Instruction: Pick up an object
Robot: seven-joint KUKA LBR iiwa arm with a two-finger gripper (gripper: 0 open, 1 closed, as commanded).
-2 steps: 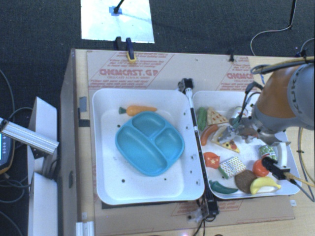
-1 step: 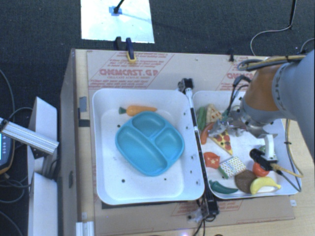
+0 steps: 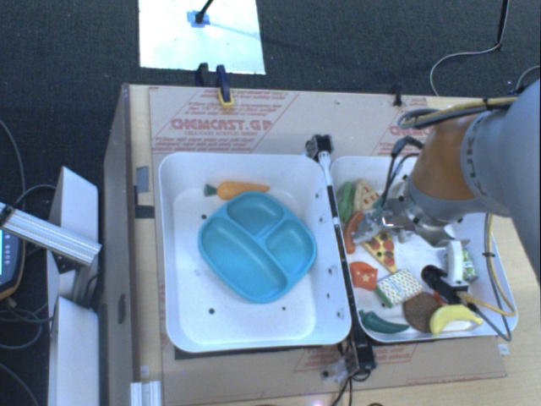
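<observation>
While the pincer (image 3: pixel 378 224) hovers, the pizza slice (image 3: pixel 382 248) points lower-right.

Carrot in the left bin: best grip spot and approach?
Take the carrot across the middle of its orange body, coming straight down from above. It lies flat and roughly sideways near the far wall of the left bin, green top at its left end. Close the fingers across its narrow width; the blue divided plate sits just in front of it, so stay centred.
</observation>
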